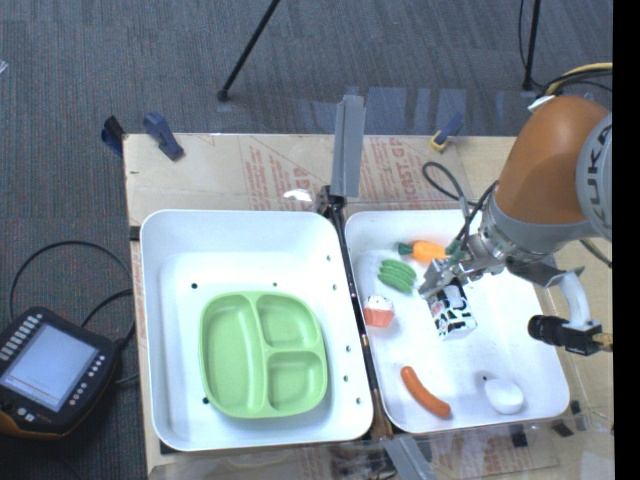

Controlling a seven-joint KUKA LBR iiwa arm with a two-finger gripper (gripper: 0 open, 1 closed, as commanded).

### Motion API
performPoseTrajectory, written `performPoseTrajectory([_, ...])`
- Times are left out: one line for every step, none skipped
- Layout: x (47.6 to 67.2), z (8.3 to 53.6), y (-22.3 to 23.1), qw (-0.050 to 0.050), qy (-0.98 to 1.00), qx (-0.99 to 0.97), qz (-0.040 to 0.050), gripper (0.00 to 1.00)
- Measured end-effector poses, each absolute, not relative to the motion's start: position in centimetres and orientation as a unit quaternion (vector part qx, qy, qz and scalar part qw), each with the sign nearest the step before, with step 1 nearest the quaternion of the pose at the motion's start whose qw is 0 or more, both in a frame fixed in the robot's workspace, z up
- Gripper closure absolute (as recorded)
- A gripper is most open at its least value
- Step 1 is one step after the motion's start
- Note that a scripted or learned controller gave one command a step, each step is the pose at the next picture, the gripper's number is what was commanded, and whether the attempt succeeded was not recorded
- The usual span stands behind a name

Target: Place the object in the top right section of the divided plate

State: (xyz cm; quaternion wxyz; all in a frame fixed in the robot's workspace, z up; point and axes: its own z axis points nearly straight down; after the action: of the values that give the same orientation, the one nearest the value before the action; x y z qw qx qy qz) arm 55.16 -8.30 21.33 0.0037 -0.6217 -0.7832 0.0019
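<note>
gripper [447,280] of mine hangs in the right bin [540,368] over a black-and-white carton [455,313]; grip unclear. same bin holds green pods [397,274], a carrot [428,250], a cupcake [378,311], a sausage [426,392], a white lump [503,396]. left bin [170,268] holds the green divided plate [264,353].

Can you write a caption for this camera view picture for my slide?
Grey robot arm's gripper hovers by a black-and-white carton in the right white bin; the green divided plate waits left.
</note>
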Motion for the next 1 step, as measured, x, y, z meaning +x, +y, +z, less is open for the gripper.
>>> performPoseTrajectory([47.86, 18.20, -6.45, 0.006, -0.713, -0.701, 0.0047, 1.00])
